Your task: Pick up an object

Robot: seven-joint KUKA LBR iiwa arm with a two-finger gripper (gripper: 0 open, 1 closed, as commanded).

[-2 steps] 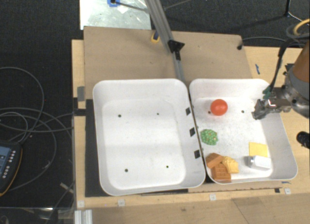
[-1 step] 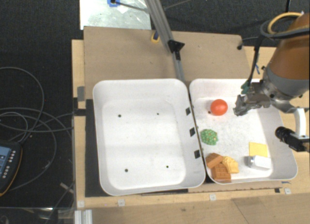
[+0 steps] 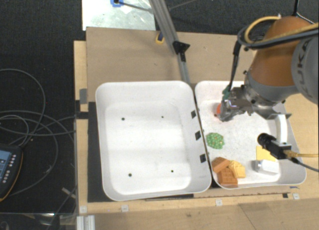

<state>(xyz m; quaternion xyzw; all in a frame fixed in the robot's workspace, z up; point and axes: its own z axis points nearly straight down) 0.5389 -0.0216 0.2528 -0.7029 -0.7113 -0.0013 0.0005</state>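
So the arm's reaching in from the right, and the gripper [image 3: 225,110] is down low in the right bin [image 3: 299,174], near its left wall. Can't tell how it's set, too small and blurry. There's a bit of red thing [image 3: 219,109] right at its tip, touching or just beside it, can't say which. Below that a green ball [image 3: 215,140] sits on the bin floor, apart from the gripper. At the front edge is an orange waffle-looking block [image 3: 225,170] with a yellowish piece [image 3: 239,169] touching it, and a yellow block [image 3: 264,154] near the right. The left bin [image 3: 107,92] sits just beside it on the counter [image 3: 129,55].
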